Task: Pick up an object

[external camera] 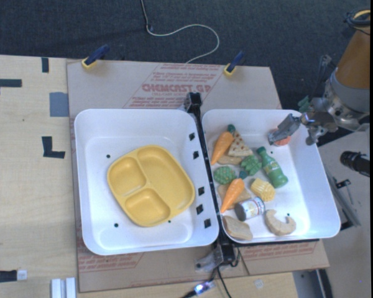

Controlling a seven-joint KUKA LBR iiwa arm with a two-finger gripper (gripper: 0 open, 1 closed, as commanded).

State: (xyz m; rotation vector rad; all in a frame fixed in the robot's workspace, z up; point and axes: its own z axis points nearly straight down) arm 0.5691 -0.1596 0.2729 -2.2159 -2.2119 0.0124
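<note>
Pincer (282, 133) over right bin (311, 185), small orange-red piece (281, 141) at fingertips

A robotics lab bench is showing here: two shallow white plastic bins (87, 166) are sitting on a clamped brown cardboard sheet (168, 85), and a thin white cable (193, 33) is trailing over dark carpet (50, 17).
</note>
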